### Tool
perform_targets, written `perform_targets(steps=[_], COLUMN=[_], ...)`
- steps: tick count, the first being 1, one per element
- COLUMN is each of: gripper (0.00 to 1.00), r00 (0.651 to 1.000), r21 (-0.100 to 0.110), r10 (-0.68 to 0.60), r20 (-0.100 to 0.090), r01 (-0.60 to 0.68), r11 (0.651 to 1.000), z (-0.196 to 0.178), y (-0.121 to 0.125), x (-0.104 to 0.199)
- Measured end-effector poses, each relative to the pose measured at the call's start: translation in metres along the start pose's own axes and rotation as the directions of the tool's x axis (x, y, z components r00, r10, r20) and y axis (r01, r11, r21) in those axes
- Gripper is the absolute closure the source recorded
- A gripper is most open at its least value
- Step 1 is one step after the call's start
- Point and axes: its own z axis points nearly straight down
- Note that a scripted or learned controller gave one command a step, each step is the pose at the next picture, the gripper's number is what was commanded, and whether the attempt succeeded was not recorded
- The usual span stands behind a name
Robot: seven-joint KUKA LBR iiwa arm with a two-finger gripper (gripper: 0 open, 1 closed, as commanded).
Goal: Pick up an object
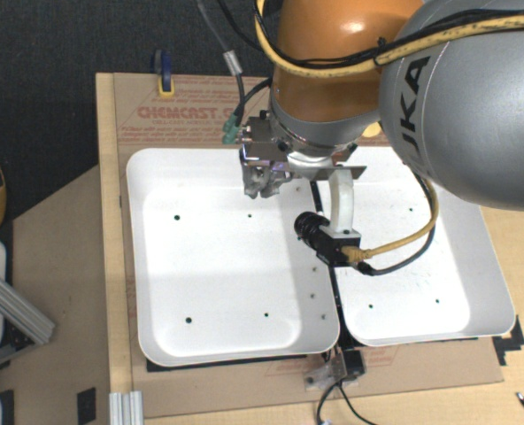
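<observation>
Camera view: two white bins, left bin [218, 282] and right bin [421, 282], sit side by side on a brown board [120, 149] over dark flooring. My arm [350, 51] hangs over the far edge of the left bin, gripper [260, 180] pointing down. No pickable object can be made out.

From my feed, the arm [404, 69] fills the frame from twelve to three o'clock. Its claw [260, 182] hangs over the left bin [209, 326] near that bin's twelve o'clock rim. The right bin [439, 317] touches it. A blue clamp [165, 72] sits at eleven o'clock on the tabletop [120, 237].
</observation>
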Motion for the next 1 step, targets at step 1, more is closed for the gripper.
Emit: perform_targets(steps=[1], gripper=[1.00], r00=[1.000], r21=[0.009], r10=[-0.004], r20=[0.002], r01=[0.004], r11=[1.000], z=[0.0515], y=[0.0263], x=[0.0352])
